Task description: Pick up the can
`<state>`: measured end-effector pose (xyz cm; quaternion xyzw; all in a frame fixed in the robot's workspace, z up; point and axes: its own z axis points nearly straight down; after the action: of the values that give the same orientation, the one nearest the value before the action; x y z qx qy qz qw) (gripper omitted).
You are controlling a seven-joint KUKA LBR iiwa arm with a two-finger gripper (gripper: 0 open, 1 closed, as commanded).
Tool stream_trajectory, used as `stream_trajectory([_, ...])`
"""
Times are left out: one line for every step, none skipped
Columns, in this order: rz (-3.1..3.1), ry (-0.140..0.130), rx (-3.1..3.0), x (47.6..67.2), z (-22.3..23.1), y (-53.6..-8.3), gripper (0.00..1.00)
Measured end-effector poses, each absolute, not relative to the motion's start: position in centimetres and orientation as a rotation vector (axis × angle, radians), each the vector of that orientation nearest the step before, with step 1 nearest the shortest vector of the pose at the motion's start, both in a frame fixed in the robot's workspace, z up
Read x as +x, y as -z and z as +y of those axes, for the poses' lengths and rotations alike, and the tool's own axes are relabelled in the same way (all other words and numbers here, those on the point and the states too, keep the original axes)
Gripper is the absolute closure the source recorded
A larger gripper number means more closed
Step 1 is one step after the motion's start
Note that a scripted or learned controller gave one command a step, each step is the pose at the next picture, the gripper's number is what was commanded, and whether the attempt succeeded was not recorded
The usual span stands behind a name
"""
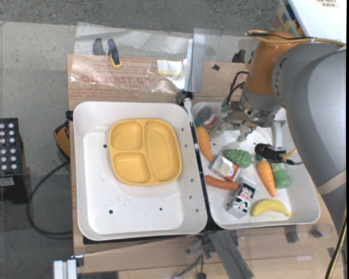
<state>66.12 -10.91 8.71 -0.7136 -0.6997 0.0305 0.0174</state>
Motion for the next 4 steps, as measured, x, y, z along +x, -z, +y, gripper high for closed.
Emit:
stream_trajectory([-2.267,-0.079,-2.123,66.3,-10.1,-8.7,0.0])
stream_trajectory([-2.258,-0.084,-2.111,66.2,-9.9,-9.6,1.0])
stream_trajectory([-2.258,-0.092,-2.122,66.2,-10.5,-9.8,0.0])
stream_trajectory([-2.16,-0.083,-2.217,66.2,-10.8,-8.9,0.0])
